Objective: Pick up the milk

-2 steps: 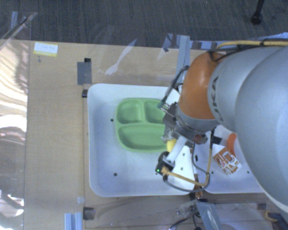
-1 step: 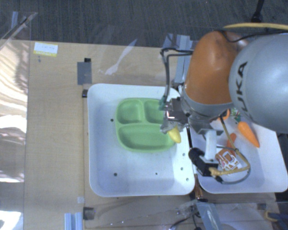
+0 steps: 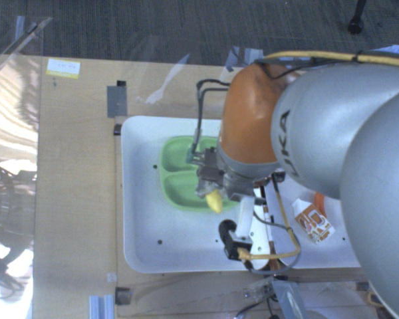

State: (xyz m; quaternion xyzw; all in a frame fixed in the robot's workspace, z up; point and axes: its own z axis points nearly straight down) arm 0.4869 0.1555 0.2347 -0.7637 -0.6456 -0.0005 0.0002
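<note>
Arm (image 3: 332,145) looms over the white bin (image 3: 139,238) on the worktop (image 3: 73,198); we cannot tell the state of the hand, hidden under the wrist. We judge the pick not yet done. Green divided tray (image 3: 179,171) sits under the wrist, a yellow piece (image 3: 214,202) at its edge. Milk (image 3: 312,222), a small orange-and-white carton, lies in the bin right of the wrist, apart from it.

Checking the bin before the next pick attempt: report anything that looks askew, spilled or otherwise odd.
No spill or damage stands out. The small white-and-orange carton lies tilted on the white bin floor beside the arm, not upright. A yellow item sits at the edge of the green divided tray, partly under the wrist.
</note>
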